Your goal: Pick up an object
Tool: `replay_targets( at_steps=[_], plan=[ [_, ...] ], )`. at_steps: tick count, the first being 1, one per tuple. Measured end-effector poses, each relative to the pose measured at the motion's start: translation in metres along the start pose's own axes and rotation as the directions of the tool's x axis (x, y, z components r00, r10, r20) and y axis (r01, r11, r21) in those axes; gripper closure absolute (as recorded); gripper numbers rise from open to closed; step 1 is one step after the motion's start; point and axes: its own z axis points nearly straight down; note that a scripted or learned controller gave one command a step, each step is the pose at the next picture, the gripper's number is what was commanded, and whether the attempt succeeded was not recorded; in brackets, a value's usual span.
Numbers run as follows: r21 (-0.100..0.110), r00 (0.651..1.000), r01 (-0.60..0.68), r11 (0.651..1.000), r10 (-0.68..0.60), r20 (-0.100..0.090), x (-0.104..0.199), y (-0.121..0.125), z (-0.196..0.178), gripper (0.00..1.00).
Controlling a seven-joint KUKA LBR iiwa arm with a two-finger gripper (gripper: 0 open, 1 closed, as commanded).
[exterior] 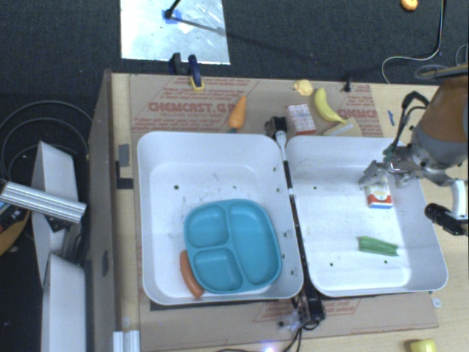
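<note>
Sausage (190,275): beside the blue tray (232,245), against the left bin's (157,160) front wall.
Carton (379,196): right bin (322,156), directly under the jaws (382,170).
Jaws: whether open or closed, cannot tell.
Risk: carton may tip or skid sideways, judging by its offset.
Room: bare floor left of carton; green bean (378,246) well clear.

Arm (445,123) cut off at 3 o'clock edge. Hand (382,173) overlaps top of small carton (379,196); finger state unreadable. Yellow item (423,346) at 5 o'clock clipped by bottom edge. Carton print too small to read.
</note>
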Motion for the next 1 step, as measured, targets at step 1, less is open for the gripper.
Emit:
replay_targets(
  at_steps=[1],
  plan=[
    [0.000,1.000,0.000,1.000,0.000,0.000,0.0000,0.0000,0.0000,0.00]
  ],
)
